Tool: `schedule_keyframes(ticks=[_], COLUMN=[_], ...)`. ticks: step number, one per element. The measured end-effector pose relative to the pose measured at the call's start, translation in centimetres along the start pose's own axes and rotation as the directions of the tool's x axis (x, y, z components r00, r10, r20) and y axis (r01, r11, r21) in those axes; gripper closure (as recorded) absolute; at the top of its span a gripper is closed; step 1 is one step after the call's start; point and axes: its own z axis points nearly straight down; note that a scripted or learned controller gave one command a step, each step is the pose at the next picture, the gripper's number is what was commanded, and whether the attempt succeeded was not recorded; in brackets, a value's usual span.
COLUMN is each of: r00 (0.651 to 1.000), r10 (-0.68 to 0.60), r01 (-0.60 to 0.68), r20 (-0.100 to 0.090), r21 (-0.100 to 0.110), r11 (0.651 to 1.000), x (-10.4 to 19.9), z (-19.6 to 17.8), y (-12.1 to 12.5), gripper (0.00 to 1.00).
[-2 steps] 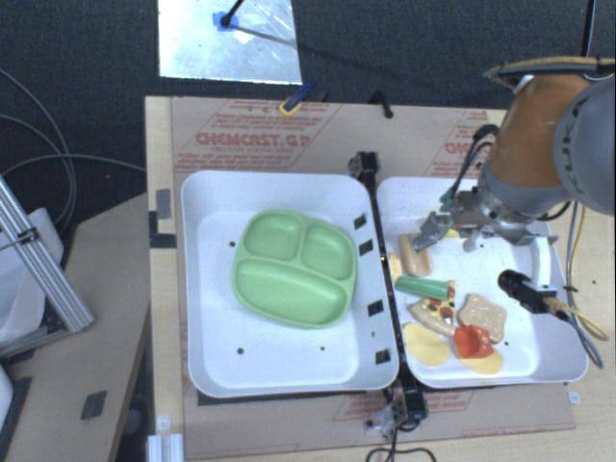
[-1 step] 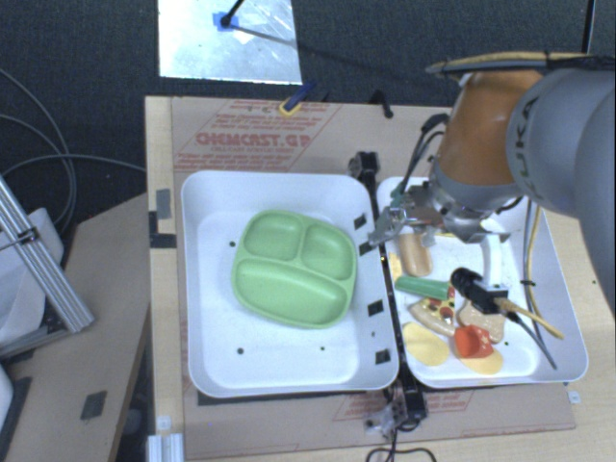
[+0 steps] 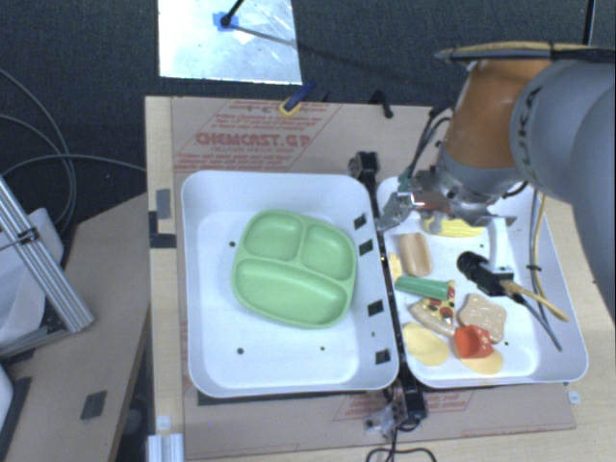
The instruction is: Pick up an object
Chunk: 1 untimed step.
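My gripper (image 3: 416, 204) hangs over the far left part of the right bin (image 3: 563, 349), below the grey wrist and its orange band. Toy foods lie in that bin. A tan hot dog bun (image 3: 414, 253) sits just in front of the gripper. A yellow piece (image 3: 464, 227) lies partly under the wrist. Nearer the front are a green cucumber (image 3: 423, 285), a pizza slice (image 3: 435, 315), a toast slice (image 3: 483, 314), a red piece (image 3: 472, 341) and a pale yellow disc (image 3: 423, 346). Nothing shows between the gripper and the foods.
The left bin (image 3: 207, 258) holds a green divided plate (image 3: 294, 268). A ridge with black clips (image 3: 377, 258) separates the two bins. Cardboard (image 3: 260, 138) lies under both bins, and a shiny sheet (image 3: 229, 27) lies beyond on the dark floor.
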Motion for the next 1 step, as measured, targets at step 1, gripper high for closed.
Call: schedule_keyframes(ticks=[1], r00=[1.000], r10=[0.001], r01=[-0.001], r20=[0.001], r21=[-0.003], r11=[1.000], x=[-2.81], z=[0.27], y=[5.74], gripper=[0.00])
